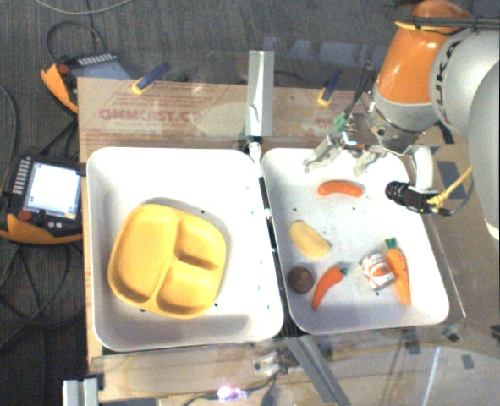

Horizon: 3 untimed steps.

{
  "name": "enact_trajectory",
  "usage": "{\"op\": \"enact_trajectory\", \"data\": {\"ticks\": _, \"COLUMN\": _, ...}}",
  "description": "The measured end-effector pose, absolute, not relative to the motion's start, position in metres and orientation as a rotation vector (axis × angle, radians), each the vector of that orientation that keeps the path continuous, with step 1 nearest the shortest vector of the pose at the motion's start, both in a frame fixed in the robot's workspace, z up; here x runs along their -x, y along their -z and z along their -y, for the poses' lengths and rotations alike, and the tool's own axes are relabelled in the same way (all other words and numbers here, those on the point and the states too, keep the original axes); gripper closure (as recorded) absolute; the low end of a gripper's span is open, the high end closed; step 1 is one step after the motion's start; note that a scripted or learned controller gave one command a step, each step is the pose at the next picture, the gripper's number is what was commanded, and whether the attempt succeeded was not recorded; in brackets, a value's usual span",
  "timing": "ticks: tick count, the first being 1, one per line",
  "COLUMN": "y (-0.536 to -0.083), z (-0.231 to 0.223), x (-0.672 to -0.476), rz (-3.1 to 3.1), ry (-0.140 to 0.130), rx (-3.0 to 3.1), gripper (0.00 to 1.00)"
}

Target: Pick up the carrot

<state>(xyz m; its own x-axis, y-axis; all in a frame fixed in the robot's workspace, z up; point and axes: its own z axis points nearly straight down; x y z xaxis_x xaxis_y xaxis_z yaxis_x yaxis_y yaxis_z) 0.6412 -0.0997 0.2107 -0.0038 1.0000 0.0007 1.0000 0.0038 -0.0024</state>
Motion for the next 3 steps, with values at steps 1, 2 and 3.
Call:
{"op": "enact_trajectory", "data": {"ticks": 1, "y": -0.214, "z": 0.197, "x": -0.604, "rz": 2.446, "ry": -0.003, "rx": 1.973, "gripper": 0.0}}
{"op": "enact_trajectory", "data": {"ticks": 2, "y": -0.14, "z": 0.223, "x": -0.54, "rz": 2.452, "ry": -0.001, "rx": 1.961, "gripper": 0.0}}
{"op": "enact_trajectory", "data": {"ticks": 3, "y": -0.096, "z": 0.216, "x": -0.498, "rz": 2.401, "ry": 0.016, "rx": 2.026, "gripper": 0.0}}
